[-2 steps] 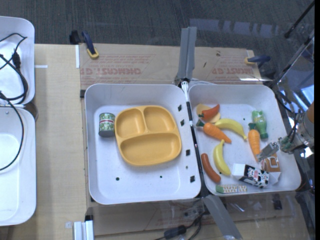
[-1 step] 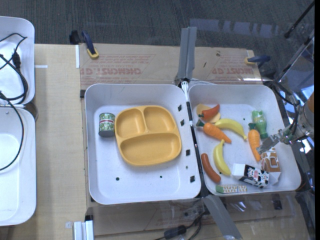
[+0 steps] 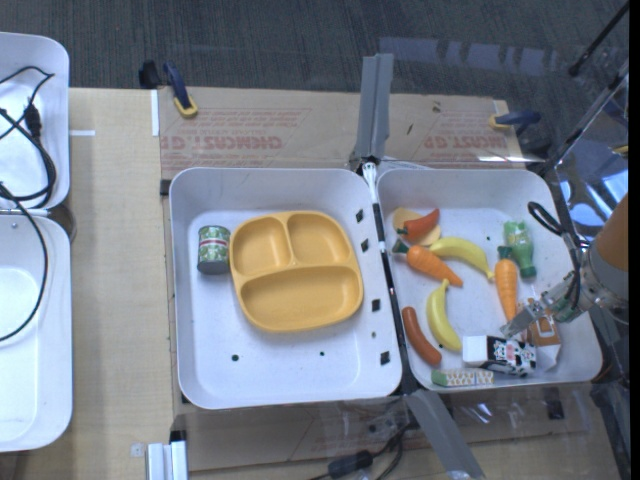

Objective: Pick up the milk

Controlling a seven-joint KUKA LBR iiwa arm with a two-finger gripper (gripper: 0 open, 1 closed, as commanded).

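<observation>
At the near edge of the right bin (image 3: 585,368), a flat green-printed packet (image 3: 462,378) was seen lying against the front wall. Just behind it, the milk (image 3: 508,354), a small black-and-white carton, was found lying on its side in the near right corner. The gripper (image 3: 527,320) was positioned directly above and just beside the milk, reaching in from the right; whether its fingers were apart or together could not be told, and nothing was seen clamped between them. A sausage (image 3: 420,335) was lying to the left of the milk, with a banana (image 3: 441,314) beside it. Farther back, an upright carrot (image 3: 507,286), a second carrot (image 3: 433,264), a second banana (image 3: 462,253), a green bottle (image 3: 518,244) and a red pepper (image 3: 421,221) were spread across the bin. In the left bin (image 3: 190,298), a yellow divided plate (image 3: 296,268) was placed centrally, with a small green can (image 3: 213,249) touching its left rim
</observation>
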